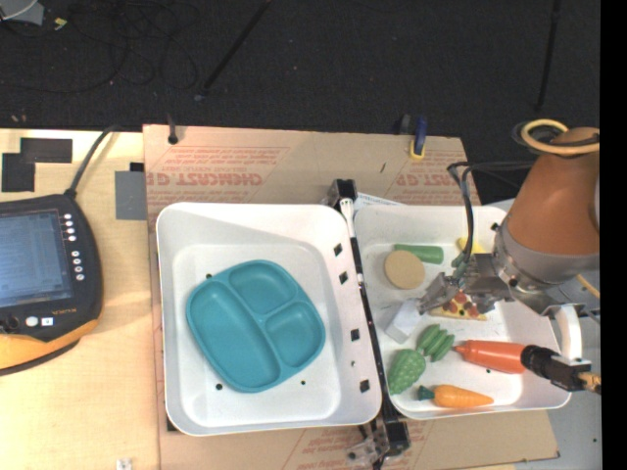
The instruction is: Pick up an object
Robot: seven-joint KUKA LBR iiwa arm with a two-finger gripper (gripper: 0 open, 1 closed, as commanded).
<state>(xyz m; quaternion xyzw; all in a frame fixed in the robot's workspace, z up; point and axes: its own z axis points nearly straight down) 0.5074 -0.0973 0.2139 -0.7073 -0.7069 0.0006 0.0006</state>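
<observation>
while the gripper is hovering over the right bin, a yellow-red toy is lying under it. i'm not seeing how its jaws stand.

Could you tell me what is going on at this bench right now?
A robot arm reaches in from the right over the right bin, which holds toy food. Its gripper sits low among the items, beside a yellow and red piece and near a tan disc; whether it holds anything is unclear. A carrot, an orange bottle and green pieces lie in front. The left bin holds a teal tray.
</observation>
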